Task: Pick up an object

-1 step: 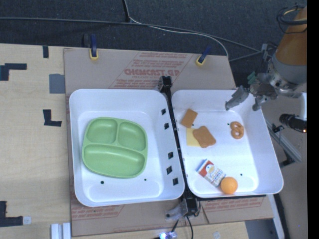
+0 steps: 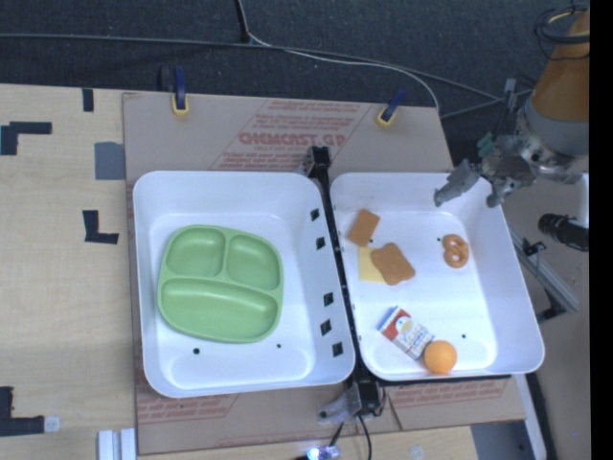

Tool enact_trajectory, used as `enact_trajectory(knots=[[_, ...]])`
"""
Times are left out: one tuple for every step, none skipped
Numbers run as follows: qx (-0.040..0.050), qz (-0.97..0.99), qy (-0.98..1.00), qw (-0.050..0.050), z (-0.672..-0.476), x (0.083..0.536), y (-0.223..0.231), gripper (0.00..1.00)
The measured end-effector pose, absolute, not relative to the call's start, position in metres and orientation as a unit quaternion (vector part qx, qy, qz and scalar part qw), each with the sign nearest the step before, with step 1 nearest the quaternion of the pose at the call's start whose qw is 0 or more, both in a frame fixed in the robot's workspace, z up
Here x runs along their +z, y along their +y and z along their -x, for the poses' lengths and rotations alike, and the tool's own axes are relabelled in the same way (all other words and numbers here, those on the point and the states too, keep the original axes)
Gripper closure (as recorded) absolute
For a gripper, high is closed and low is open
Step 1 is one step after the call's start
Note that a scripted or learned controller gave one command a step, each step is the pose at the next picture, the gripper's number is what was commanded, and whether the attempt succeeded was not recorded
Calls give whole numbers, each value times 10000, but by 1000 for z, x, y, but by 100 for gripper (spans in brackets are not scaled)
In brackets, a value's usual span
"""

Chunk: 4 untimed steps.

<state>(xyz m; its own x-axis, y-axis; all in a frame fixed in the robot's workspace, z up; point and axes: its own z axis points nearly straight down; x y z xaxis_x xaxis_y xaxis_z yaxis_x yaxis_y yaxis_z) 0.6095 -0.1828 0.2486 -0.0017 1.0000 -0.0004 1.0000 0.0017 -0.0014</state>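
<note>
Overhead, the gripper (image 2: 471,186) hangs above the right bin's (image 2: 508,286) far corner, its jaws spread and gripping nothing. Below lie a pretzel (image 2: 455,250), two toast pieces, a cheese slice, a small carton (image 2: 406,333) and an orange (image 2: 440,356); the left bin holds a green divided plate (image 2: 220,284).

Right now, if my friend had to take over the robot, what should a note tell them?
Hand: up at the far right corner of the right bin, above the rim, holding nothing that I can see. Can't tell if it is open or shut.
Right bin: cracker, toast lying on a yellow slice, pretzel, small box, orange at the near edge.
Left bin: green plate with three sections.
Done: nothing picked yet.
Left: choose one thing, go down, grab it, lift it. The pretzel is nearest the hand.
</note>
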Motion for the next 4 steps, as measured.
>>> enact_trajectory(knots=[[18,7066,-7076,15,-608,204,-177,0],[22,7066,-7076,20,-608,139,-177,0],[11,7066,-7076,0,-607,86,-176,0],[1,7060,-7082,-6,-609,100,-176,100]])
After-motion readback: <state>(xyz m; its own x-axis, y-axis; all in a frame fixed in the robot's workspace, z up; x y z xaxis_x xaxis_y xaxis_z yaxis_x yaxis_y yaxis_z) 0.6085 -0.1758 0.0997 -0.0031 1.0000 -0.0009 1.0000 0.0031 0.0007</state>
